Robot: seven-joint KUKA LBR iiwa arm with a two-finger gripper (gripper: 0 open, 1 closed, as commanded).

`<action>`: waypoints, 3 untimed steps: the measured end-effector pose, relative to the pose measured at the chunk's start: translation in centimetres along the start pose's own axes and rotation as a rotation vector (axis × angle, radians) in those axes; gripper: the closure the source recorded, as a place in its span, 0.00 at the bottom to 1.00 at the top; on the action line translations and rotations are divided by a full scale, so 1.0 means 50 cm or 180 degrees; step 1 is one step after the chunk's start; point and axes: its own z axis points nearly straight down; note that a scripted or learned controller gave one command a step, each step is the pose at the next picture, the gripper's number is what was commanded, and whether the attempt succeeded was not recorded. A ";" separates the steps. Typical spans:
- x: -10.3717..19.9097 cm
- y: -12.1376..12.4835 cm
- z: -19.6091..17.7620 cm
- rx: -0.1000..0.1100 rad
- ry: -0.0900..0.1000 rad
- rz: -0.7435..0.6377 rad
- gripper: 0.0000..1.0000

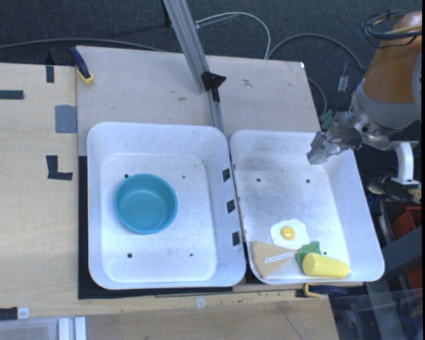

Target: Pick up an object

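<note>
**Pincer poised over the right bin's far corner, toys untouched**

The grey arm with its orange band (393,55) reaches in from three o'clock, and its pincer (319,154) hangs at the two o'clock corner of the right shallow white plastic bin (269,190). Whether the pincer is released or clenched cannot be told from this slant; nothing shows in it.

The things to pick lie well apart from it, bunched at the five o'clock end of the same bin. A toy fried egg, white with a round yellow yolk (289,233), sits toward the middle of that group. Just at its seven o'clock lies a tan wedge-shaped toy slice (270,257). At the egg's five o'clock a yellow toy corn cob with a green leafy end (322,263) lies along the bin's near wall, its green end touching or nearly touching the wedge's tip.

The left shallow white plastic bin (106,147) holds a round blue plastic bowl (146,203), upright, at about the eight o'clock part of its floor.

A slanted grey metal pole (186,30) crosses the pale wooden counter (142,83) at twelve o'clock.
</note>
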 end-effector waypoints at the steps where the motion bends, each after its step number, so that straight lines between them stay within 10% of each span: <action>1: 0.119 0.026 -0.004 -0.0003 0.0003 -0.0007 1.00; 3: 0.335 0.088 0.012 -0.0002 0.0001 -0.0007 1.00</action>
